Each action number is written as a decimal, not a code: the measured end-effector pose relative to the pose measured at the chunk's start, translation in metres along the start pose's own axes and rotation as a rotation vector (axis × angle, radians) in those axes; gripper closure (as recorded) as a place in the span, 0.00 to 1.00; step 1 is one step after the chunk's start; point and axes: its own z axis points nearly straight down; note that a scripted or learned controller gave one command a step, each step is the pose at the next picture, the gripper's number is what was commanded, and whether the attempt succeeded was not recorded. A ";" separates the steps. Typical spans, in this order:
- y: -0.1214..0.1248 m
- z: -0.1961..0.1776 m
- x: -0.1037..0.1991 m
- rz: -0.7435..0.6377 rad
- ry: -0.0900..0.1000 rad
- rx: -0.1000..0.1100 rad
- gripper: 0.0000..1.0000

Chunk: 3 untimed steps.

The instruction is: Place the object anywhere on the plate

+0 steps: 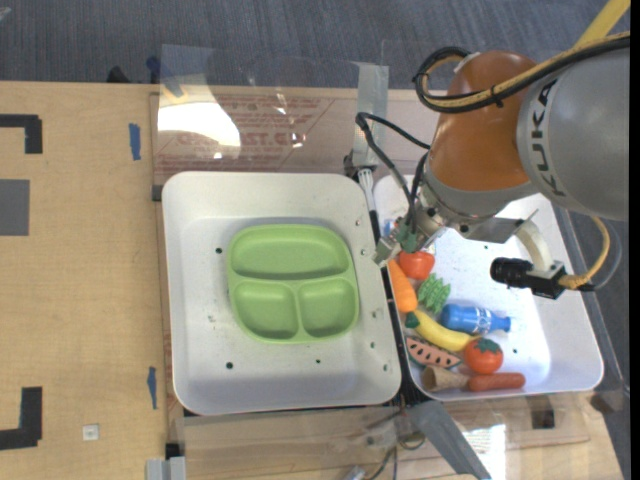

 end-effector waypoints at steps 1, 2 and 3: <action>-0.015 0.011 0.063 0.168 0.003 0.006 1.00; 0.028 -0.051 0.110 0.296 0.000 -0.002 1.00; 0.026 -0.050 0.109 0.299 -0.001 0.003 0.00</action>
